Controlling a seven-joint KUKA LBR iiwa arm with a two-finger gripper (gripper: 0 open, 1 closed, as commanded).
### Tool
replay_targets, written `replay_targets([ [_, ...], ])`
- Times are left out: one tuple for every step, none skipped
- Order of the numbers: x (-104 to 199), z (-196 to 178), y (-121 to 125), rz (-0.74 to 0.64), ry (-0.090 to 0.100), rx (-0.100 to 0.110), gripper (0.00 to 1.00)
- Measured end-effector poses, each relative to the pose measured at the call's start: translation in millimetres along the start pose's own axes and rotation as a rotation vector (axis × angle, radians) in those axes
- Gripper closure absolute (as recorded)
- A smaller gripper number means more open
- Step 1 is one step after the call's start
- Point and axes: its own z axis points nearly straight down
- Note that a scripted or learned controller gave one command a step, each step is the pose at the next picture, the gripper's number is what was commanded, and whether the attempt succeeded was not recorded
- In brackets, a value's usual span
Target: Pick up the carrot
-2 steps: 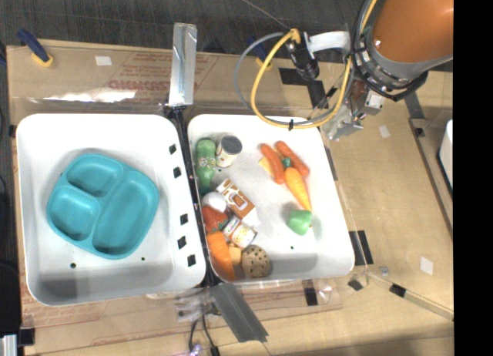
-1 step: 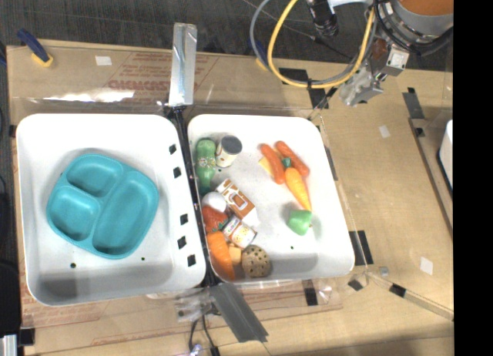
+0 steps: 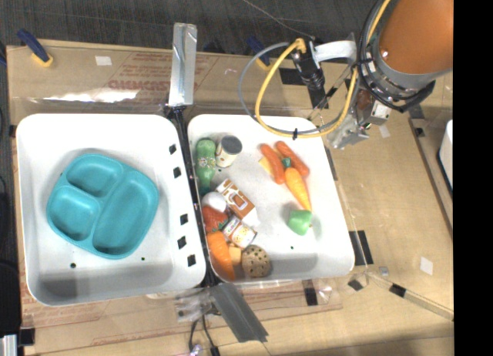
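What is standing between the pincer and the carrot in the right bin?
Nothing visible does. The pincer hangs at the right bin's upper right corner, and the carrot lies uncovered on the white floor. Red sausages touch its upper end and a green piece lies below it.

The carrot I am after is a small orange plastic toy carrot [image 3: 297, 186] with a green top. It lies flat on the white floor of the right-hand bin [image 3: 327, 246], in the bin's right half. Its green top points toward the far wall, and its tapered tip points toward the near right.
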Motion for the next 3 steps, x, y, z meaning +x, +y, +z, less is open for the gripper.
replay_targets([
  [34.5, -52.2, -7.2, 0.017, 0.007, -0.002, 1.0],
  [47.8, 1.1, -9.7, 0.001, -0.002, -0.001, 1.0],
  [48.5, -71.6, -11.6, -0.002, 0.01, -0.003, 1.0],
])
